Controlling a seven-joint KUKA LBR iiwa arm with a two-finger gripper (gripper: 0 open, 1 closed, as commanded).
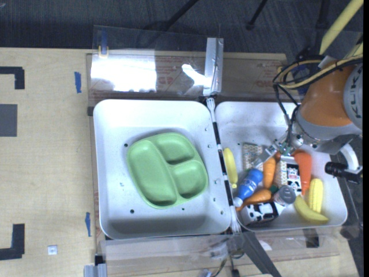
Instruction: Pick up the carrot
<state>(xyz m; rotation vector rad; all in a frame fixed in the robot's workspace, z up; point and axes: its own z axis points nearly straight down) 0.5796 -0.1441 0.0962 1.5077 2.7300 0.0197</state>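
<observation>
The carrot (269, 171), a small orange cone, lies upright-ish in the middle of the right bin (259, 117), between a blue bottle (251, 183) and a printed card (290, 175). My gripper (284, 149) hangs low over the bin just above and to the right of the carrot's upper end, below the arm's orange band (324, 101). I see nothing lifted off the pile. A second orange piece (257, 196) lies below the bottle.
The right bin also holds a yellow piece (230, 165) by its left wall, a red-orange sausage shape (304, 165), corn (316, 193), a banana (309, 211) and a black-and-white toy (262, 211). The left bin (109, 154) holds a green divided tray (167, 168).
</observation>
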